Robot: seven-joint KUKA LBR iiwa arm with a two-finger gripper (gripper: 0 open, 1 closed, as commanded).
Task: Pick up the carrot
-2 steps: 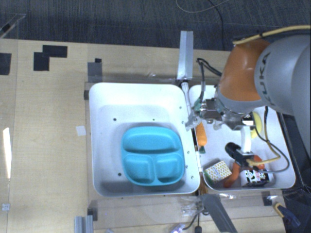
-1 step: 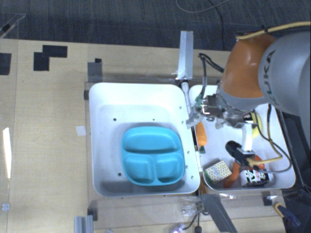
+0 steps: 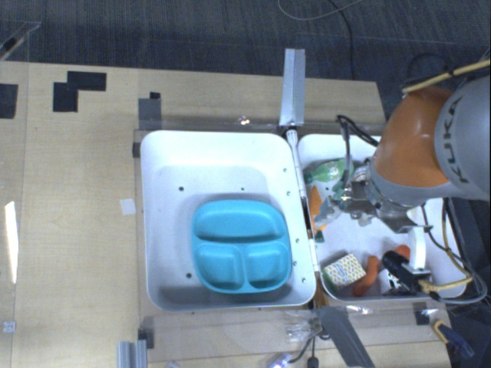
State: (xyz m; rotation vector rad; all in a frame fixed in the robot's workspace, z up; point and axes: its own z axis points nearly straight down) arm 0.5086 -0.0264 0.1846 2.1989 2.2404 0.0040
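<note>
The carrot (image 3: pixel 315 204) is a thin orange piece lying along the left wall of the right bin (image 3: pixel 331 146), next to the divider. My gripper (image 3: pixel 336 204) hangs low over that bin, just to the right of the carrot and very close to it. The wrist and the orange band of the arm hide much of the bin's right half. I cannot tell whether the gripper touches the carrot.
A green item (image 3: pixel 325 172) lies behind the gripper. A yellow-patterned packet (image 3: pixel 343 269), an orange-red piece (image 3: pixel 369 274) and a small red thing (image 3: pixel 401 251) sit near the front wall. The left bin (image 3: pixel 165 205) holds a blue divided plate (image 3: pixel 241 244).
</note>
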